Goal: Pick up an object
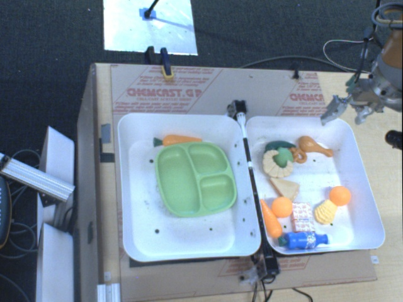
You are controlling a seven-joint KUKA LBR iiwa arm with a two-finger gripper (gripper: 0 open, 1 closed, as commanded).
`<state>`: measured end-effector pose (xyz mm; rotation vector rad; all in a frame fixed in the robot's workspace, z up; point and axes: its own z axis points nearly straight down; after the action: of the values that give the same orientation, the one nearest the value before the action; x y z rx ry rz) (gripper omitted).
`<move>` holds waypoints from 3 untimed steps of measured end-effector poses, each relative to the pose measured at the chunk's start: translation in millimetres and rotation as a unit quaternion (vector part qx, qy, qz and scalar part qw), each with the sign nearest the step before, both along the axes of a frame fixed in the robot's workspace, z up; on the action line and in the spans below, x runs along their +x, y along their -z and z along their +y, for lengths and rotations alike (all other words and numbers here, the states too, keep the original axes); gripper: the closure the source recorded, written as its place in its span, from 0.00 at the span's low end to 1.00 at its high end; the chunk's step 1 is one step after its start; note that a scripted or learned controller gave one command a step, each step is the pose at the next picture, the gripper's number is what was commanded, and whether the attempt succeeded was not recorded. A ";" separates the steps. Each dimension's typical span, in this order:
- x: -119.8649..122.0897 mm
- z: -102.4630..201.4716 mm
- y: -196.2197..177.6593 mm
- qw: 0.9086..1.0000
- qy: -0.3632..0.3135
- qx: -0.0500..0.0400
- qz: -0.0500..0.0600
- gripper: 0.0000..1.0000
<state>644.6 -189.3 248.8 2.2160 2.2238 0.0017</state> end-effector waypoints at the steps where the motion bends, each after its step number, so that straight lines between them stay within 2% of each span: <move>1: -62.3 56.8 157.8 1.000 0.001 0.001 0.003 0.00; 2: -17.8 93.2 161.9 1.000 0.001 -0.002 -0.003 0.00; 3: -18.4 94.2 152.8 1.000 0.000 0.000 -0.001 1.00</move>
<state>626.2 -95.1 96.0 2.2134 2.2233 0.0036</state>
